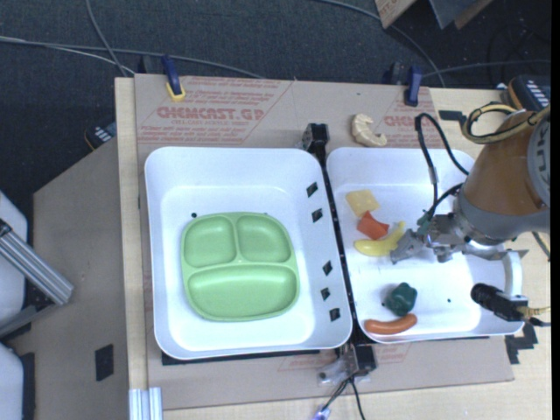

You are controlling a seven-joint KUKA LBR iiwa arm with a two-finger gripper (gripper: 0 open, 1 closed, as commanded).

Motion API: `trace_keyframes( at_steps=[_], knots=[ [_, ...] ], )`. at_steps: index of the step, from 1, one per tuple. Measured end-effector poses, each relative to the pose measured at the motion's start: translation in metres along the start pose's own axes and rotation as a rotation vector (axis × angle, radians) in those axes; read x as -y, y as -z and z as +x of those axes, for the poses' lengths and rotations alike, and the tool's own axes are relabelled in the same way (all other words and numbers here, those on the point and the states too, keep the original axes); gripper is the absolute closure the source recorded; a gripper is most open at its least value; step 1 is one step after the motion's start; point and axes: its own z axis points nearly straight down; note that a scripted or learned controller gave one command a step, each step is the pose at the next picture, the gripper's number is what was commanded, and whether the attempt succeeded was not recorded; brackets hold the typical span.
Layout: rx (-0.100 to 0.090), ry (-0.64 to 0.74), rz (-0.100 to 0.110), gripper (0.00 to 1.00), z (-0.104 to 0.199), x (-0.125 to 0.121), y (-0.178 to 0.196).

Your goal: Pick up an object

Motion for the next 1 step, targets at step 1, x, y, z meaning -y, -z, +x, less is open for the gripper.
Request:
trace_keyframes(
  at_steps=[1],
  knots=[
    [0.000,0.001,-0.003,0.00,0.0007,0.0002,-0.0198]
  ],
)
